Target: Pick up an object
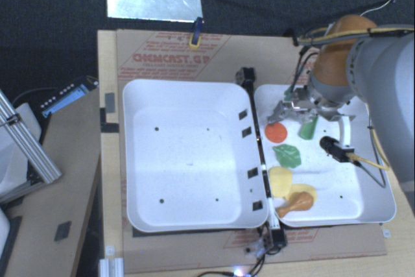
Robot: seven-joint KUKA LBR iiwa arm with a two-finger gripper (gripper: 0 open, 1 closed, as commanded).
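Observation:
The right bin (pixel 369 201) holds several small items. A red-orange round piece (pixel 277 133) lies near the bin's left wall, with a green leafy piece (pixel 287 155) just in front of it. Nearer the front lie a pale yellow piece (pixel 280 181) and an orange drumstick-shaped piece (pixel 298 200). A green cylinder (pixel 307 127) sits right below my gripper (pixel 296 109), which hangs low over the back of the right bin. I cannot see whether the gripper touches the cylinder. The red-orange piece is just left of and in front of the gripper.
The left bin (pixel 139 204) lies beside the right one, with a black-clipped divider (pixel 254 139) between them. The grey arm with its orange band (pixel 342 52) and a black cable fitting (pixel 332 146) cover the right bin's back right part. A cardboard sheet (pixel 172 55) lies under both bins.

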